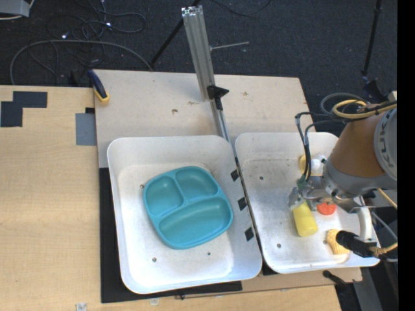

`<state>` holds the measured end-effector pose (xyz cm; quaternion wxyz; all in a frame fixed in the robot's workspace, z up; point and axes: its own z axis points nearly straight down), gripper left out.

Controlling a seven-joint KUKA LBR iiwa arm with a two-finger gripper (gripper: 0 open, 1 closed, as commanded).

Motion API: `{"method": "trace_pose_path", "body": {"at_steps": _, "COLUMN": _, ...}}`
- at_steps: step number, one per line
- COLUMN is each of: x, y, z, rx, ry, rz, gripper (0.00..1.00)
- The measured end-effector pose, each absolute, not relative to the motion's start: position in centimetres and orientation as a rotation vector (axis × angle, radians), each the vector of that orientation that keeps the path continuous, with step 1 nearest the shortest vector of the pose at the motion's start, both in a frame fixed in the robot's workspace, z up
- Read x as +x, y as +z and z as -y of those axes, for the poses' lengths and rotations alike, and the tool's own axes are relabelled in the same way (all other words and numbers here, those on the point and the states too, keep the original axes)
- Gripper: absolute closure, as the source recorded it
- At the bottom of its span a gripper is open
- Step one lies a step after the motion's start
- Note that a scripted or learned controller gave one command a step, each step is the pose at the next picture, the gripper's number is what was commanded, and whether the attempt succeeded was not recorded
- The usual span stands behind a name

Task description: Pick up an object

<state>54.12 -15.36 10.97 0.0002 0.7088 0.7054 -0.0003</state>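
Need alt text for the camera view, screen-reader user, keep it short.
A grey arm with an orange band reaches in from the right, its gripper low over the right white bin just above a yellow block, with a small red object beside it. The left white bin holds a blue divided plate.
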Motion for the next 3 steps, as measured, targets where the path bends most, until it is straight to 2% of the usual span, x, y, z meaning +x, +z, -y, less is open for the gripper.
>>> {"method": "trace_pose_path", "body": {"at_steps": 1, "x": 55.2, "y": 16.3, "z": 15.3, "rx": 2.219, "ry": 0.002, "rz": -2.221, "gripper": 1.00}}
{"method": "trace_pose_path", "body": {"at_steps": 3, "x": 55.5, "y": 25.7, "z": 15.2, "rx": 2.218, "ry": 0.002, "rz": -2.222, "gripper": 1.00}}
